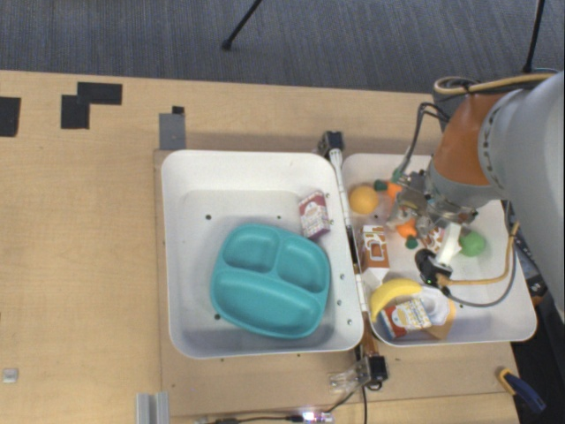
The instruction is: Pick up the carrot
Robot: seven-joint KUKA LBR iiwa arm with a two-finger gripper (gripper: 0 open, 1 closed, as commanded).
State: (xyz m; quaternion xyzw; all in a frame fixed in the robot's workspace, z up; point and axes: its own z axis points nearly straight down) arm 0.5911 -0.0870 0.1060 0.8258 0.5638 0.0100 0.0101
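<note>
The pincer (422, 223) hangs low in the right bin (521, 321), under the grey arm (530, 140) and its orange band (459, 153); wrist hardware and cabling hide its tips, so I cannot tell how far it is parted or whether it has anything. The carrot (405, 230), a small orange piece, lies on the bin floor just at the pincer's nine o'clock side. Another orange bit with a green end (385, 185) sits at about eleven o'clock, beside a round yellow-orange fruit (362, 200). A green ball (473, 244) rests at three o'clock. At seven o'clock lies a small brown-and-white carton (375, 247), and at six o'clock a curved yellow banana (395, 291) touches a clear packet with a red label (415, 314).

Well off at nine o'clock, the left bin (177, 263) of smooth white plastic holds a teal divided plate (271, 279) with rounded corners and a small dark red packet (312, 215).

Both bins sit on a pale wooden bench (79, 281) marked with black patches (88, 102). Beyond it at twelve o'clock runs grey carpet (132, 16).
</note>
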